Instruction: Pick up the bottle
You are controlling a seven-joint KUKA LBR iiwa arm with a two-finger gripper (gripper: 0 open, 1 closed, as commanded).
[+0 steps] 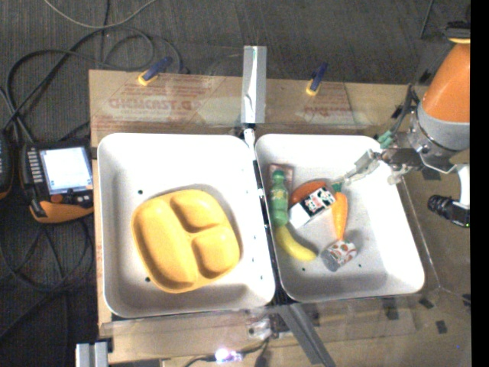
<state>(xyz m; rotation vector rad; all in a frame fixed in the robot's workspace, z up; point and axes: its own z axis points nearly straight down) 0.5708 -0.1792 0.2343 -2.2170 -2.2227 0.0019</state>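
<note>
camera view | gripper [359,170] hovering over right bin [397,274], up-right of bottle, jaw state cannot be told | bottle [278,197] lying along right bin's left wall, touching banana [294,245] | yellow tray [188,239] sitting in left bin [114,205]

The tray [187,239] lies in the left bin [114,205]; the bottle [278,196] lies at nine o'clock in the right bin [397,266], the banana [294,245] at its six o'clock.
</note>
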